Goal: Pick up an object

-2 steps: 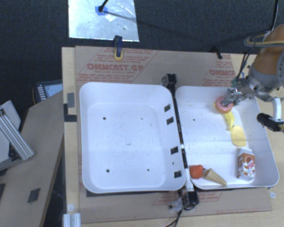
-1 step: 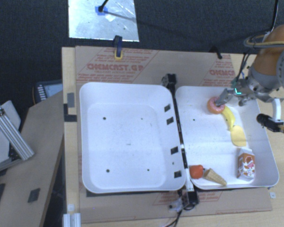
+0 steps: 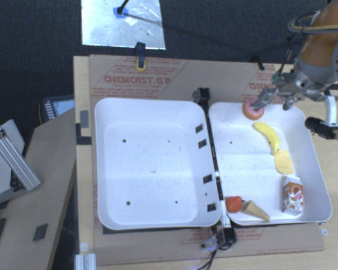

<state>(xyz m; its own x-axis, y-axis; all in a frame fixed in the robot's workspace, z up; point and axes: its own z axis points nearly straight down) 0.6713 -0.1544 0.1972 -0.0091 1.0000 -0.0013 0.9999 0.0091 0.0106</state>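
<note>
The only writing I can read is the red "CHEMCAST" lettering, upside down, on the brown paper-covered board [image 3: 158,75] under my two shallow white plastic bins; smaller print beside it is too blurred to make out. The left bin [image 3: 110,167] has bare white floor, and the right bin [image 3: 312,151] carries six things: one round pink-and-orange doughnut-shaped toy [image 3: 252,110] at its far rim, one curved yellow plastic banana [image 3: 269,135] just nearer, one pale yellow oval piece [image 3: 283,162] touching the banana's near end, one small white-and-brown carton with a picture on its face [image 3: 292,198] standing near the right corner, one small red-orange round toy [image 3: 233,203] and one tan cone [image 3: 254,209] lying against it at the near wall. My grey arm with its orange band [image 3: 322,35] reaches in from the right, wrist bent down and leftward, so my gripper [image 3: 263,101] sits right at the doughnut toy, fingers touching or just over its right edge. I cannot tell how wide the fingers stand or whether they have hold of it.
</note>
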